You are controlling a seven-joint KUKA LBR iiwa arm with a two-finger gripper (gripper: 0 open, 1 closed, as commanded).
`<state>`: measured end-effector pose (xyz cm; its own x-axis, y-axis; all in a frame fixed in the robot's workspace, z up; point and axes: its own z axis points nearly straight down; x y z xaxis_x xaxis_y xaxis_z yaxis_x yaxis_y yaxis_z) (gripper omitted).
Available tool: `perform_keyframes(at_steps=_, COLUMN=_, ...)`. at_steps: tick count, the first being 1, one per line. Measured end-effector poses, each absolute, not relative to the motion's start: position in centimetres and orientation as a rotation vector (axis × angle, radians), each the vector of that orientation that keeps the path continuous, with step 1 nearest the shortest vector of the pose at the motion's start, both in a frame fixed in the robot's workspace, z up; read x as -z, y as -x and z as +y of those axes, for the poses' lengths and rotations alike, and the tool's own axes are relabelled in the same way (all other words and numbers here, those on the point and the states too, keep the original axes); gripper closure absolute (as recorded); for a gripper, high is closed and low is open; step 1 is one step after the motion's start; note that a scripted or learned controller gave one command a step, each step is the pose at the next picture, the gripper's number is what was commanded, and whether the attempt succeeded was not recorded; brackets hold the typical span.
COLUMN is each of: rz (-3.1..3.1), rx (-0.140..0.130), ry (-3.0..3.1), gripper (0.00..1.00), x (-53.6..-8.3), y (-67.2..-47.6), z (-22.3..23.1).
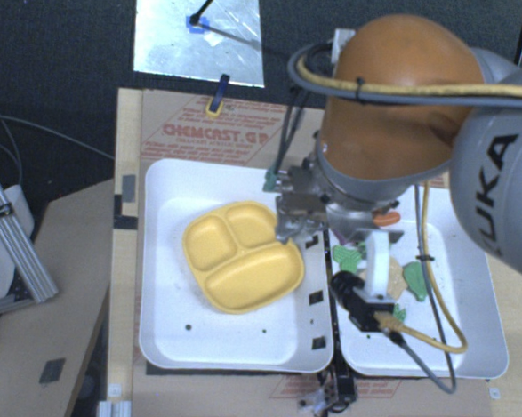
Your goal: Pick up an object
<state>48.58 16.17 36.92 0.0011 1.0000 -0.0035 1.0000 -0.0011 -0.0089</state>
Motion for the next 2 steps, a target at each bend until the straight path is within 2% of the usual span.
perform_keyframes(at_steps=1, rz=-2.215, rx=-0.014, ry=2.223, gripper=1.0, x=-27.2, y=-48.6, z=12.0)
perform_keyframes(at_steps=2, rz=-2.234, rx=0.021, ry=2.216, gripper=1.0, x=-38.0, y=-48.7, z=16.5)
